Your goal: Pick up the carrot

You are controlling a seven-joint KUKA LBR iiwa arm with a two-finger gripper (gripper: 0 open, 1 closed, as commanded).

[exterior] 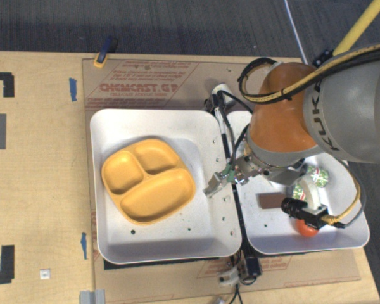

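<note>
Bench: yellow tray [149,180] left bin [107,128]; arm [316,116] covers right bin [354,236].

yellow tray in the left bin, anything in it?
Empty. All three compartments of the yellow tray show bare yellow, and it lies flat in the left bin.

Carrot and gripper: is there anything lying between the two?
Yes. In the camera view, a small brown block lies on the right bin's floor, between the gripper and the carrot.
</note>
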